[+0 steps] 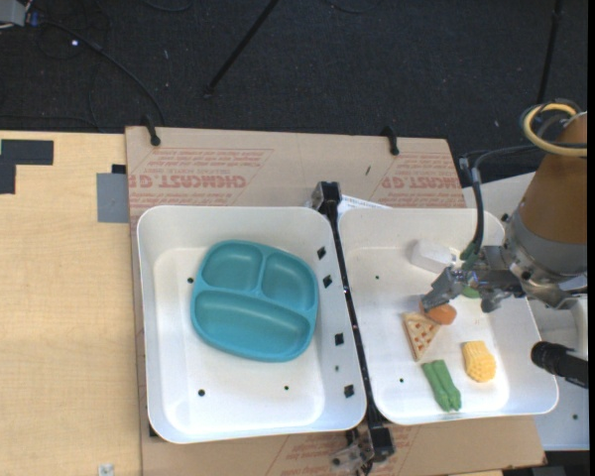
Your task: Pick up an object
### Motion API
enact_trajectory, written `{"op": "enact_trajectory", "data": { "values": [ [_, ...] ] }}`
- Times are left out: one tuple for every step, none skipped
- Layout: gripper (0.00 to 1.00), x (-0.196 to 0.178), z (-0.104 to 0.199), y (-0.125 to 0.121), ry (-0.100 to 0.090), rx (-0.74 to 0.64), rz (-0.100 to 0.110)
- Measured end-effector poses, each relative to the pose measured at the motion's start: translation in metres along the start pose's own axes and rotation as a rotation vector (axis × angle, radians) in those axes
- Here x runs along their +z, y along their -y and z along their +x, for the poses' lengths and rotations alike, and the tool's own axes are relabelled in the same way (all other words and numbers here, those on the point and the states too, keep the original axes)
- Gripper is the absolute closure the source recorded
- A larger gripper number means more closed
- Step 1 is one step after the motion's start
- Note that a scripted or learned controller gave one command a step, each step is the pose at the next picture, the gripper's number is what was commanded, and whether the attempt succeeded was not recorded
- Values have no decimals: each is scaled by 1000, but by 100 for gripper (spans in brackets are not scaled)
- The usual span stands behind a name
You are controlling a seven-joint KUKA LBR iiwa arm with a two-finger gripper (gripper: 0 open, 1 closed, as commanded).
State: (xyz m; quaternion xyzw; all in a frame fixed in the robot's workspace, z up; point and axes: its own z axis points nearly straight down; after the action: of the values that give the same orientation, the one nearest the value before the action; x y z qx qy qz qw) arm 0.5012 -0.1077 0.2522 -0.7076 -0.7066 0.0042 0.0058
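Gripper (446,298) of a grey robot arm, low over the right-hand white bin (397,405), reaching in from the right side of the view; whether its two fingers are apart or together cannot be told, because dark hardware and blur hide them. Directly under the gripper, touching or nearly touching its tip, sits a small orange-red rounded object (441,314), which looks like the most likely thing to be picked, though nothing shows it actually held. Just beside that, slightly lower and to the left, lies a tan triangular toy pizza slice (420,334) with red dots. Near it, lower down, a green elongated toy vegetable (441,385) lies at a slant, and to its right a yellow corn-like piece (480,361). A pale whitish object (431,256) rests above the gripper, near the back of the bin. A black divider (343,305) separates this bin from the left-hand white bin (169,405), which holds a teal compartment plate (255,300), well apart from the arm. Judged risk: the orange-red piece is round and small, so closing fingers could squeeze it out sideways or roll it away. The pizza slice lies so close that a finger could land on its edge, tipping it or blocking a clean close. A miss would leave the gripper shut on nothing
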Motion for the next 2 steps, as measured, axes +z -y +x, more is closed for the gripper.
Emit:
{"op": "enact_trajectory", "data": {
  "values": [
    [0, -6, 0, -2, 1, -2, -10],
    [0, 39, 0, -6, 0, -1, -5]
  ]
}}
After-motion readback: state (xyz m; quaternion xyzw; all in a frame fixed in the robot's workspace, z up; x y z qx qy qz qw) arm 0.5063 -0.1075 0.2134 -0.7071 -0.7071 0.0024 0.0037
